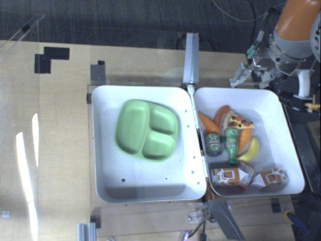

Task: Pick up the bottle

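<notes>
Toward the left side of the bench sits the first shallow white plastic bin (100, 149), and on its floor, nearer the far edge, lies a pale green plastic tray with three compartments (147, 129). Across the metal divider, the second shallow white plastic bin (288, 134) holds a crowd of toy groceries. Against its left wall stands a small dark can with a green label (213, 144). Touching that can on its right is the small green plastic bottle (231, 144), lying roughly along the bin's depth near the centre, its neck pointing toward the near edge. An orange carrot (208, 123) and a pizza slice (238, 121) lie just beyond it toward the far edge, a yellow banana (251, 150) presses at its right, and two small brown cartons (226, 175) rest along the near wall.

Above the far right corner of that bin hangs the grey arm's two-finger gripper (246, 76), outside the rim and holding nothing; whether the claw is wide or narrow I cannot tell from this angle.

The step in hand looks like the approach. Done well, the arm would travel toward the bin's centre, turn the claw across the bottle's width, and descend on the body, since can and banana leave little room either side.
</notes>
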Controlling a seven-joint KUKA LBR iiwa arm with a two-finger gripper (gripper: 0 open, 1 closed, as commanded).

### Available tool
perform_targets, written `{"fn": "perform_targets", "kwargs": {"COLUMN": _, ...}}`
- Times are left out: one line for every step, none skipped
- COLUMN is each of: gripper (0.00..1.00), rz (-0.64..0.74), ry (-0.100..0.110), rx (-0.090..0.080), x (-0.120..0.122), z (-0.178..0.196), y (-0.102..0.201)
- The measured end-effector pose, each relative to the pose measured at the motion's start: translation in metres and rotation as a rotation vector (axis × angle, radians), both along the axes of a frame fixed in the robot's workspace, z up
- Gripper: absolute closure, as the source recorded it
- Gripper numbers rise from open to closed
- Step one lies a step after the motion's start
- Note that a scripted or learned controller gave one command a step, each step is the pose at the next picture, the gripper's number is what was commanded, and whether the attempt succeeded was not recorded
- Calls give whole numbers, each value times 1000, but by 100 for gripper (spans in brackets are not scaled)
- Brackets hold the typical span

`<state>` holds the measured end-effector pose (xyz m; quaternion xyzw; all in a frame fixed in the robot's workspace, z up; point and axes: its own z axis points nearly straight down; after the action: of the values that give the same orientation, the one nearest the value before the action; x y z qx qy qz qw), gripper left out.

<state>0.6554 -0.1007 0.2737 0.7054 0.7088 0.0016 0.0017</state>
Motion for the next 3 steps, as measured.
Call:
{"fn": "perform_targets", "kwargs": {"gripper": 0, "rz": 6, "ry": -5, "rx": -1, "x": -37, "z": -175, "y": -7}}
{"fn": "perform_targets", "kwargs": {"gripper": 0, "rz": 101, "ry": -22, "rx": -9, "x": -99, "z": -179, "y": -24}}
{"fn": "perform_targets", "kwargs": {"gripper": 0, "rz": 88, "ry": -26, "rx": -9, "x": -120, "z": -179, "y": -25}}
